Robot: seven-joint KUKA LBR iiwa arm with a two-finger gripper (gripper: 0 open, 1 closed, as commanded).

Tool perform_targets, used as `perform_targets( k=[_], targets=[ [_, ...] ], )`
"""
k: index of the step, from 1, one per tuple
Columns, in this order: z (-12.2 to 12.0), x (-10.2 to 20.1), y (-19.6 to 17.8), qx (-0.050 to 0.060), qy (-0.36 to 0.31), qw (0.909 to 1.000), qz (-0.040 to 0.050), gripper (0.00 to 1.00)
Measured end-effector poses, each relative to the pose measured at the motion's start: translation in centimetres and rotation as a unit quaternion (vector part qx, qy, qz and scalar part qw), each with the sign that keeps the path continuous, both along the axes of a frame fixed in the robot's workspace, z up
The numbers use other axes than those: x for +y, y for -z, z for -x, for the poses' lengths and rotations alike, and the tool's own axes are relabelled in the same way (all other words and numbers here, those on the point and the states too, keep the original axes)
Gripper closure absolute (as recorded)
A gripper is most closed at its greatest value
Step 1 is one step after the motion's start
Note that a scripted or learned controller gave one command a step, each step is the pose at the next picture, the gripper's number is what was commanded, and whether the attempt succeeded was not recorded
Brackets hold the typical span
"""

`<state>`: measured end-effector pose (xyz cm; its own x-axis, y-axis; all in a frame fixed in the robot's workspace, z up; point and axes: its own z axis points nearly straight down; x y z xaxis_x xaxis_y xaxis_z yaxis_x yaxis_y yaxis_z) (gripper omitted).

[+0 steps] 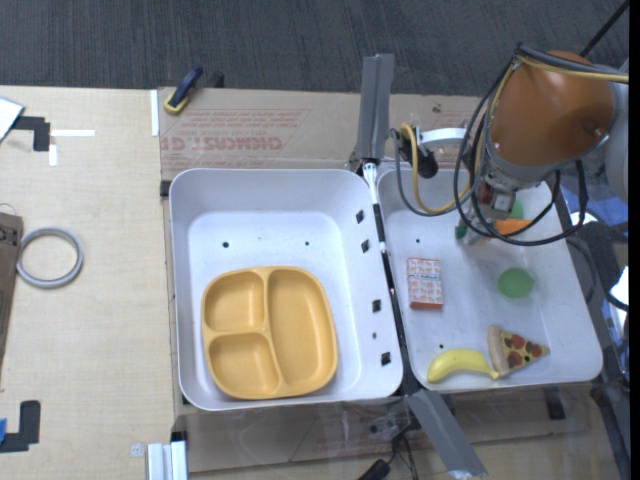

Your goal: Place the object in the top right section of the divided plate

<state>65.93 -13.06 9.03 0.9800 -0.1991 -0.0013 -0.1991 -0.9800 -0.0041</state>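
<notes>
You cannot tell the state of the gripper; it hovers over the right bin, beside an orange object. The divided plate holds nothing. Expect 1 light, rigid, smooth toy; grasp it across its middle.

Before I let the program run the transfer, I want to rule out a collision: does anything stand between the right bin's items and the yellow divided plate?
Only the bins' walls, which meet between the right bin's items and the divided plate in the left bin; a carried item must clear them. The plate's sections hold nothing.
</notes>
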Motion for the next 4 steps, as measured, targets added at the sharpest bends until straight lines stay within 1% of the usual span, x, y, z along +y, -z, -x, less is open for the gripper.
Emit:
perform_targets(
  k=[1, 2, 3, 4],
  targets=[
    [0.1, 4.1, 0.1, 0.002, 0.001, 1.0000, 0.0000, 1.00],
    [0.0, -0.9, 0.0, 0.000, 0.001, 1.0000, 0.0002, 1.00],
    [2.1, 3.4, 0.1, 0.002, 0.002, 1.0000, -0.0015, 1.00],
    [0.1, 3.9, 0.1, 0.002, 0.006, 1.0000, -0.0012, 1.00]
  ],
)
